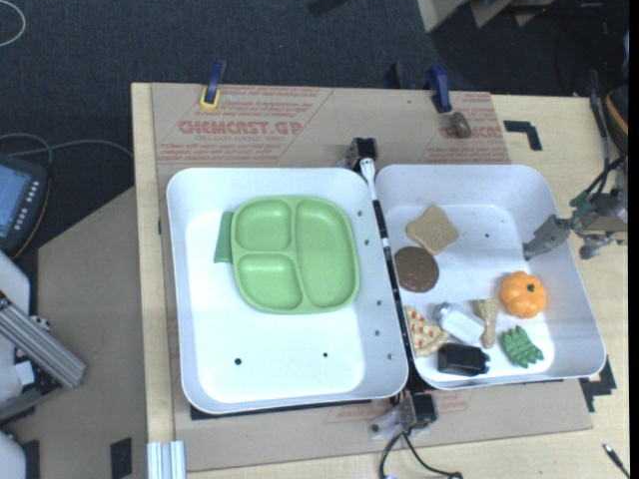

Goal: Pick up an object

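Your end effector [547, 236] hangs at the right bin's [469, 180] right rim, holding nothing; you cannot tell how wide it stands. The orange pumpkin [523, 294] lies just below it, near the green toy [521, 346] and 1 brown disc [416, 268].

The tabletop [300, 118] is light wood, with a brown sheet printed in red letters under the bins. Behind the left bin [195, 297], a yellow clamp [212, 90] grips the far edge of the tabletop. Further right on the same edge is a blue clamp [437, 86]. Left of the tabletop, a dark screen device [20, 203] lies on the dark carpet [150, 18], with a grey cable near it.
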